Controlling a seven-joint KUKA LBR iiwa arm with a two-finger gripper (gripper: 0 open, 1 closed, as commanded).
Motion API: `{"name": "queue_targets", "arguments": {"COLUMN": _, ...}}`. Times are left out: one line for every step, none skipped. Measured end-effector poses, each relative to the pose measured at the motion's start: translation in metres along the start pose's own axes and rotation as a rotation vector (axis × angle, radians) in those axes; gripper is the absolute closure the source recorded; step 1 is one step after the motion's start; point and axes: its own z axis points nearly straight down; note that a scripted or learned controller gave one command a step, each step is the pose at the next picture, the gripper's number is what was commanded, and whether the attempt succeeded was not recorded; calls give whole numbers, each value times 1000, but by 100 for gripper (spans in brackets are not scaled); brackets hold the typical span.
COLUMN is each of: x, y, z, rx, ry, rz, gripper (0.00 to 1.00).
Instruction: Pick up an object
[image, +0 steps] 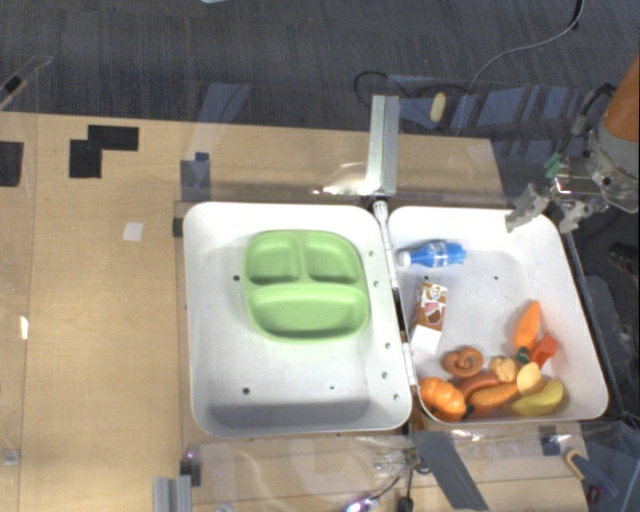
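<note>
Gripper (545, 200) hangs above the right bin's (500, 262) far corner, jaw state cannot be told, grasping nothing; candidate objects, toy food (495, 380) included, lie heaped in the near corner.

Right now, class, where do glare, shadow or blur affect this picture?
Camera view: pale glare streaks cross the bench above the bins, near the metal post; soft shadow pools along the left bin's near wall; the gripper at the right bin's far corner looks slightly blurred.
</note>
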Motion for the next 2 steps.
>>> {"name": "queue_targets", "arguments": {"x": 24, "y": 44, "z": 107, "rx": -1, "ry": 1, "rz": -368, "gripper": 0}}
{"name": "queue_targets", "arguments": {"x": 44, "y": 44, "z": 142, "rx": -4, "ry": -2, "rz": -511, "gripper": 0}}
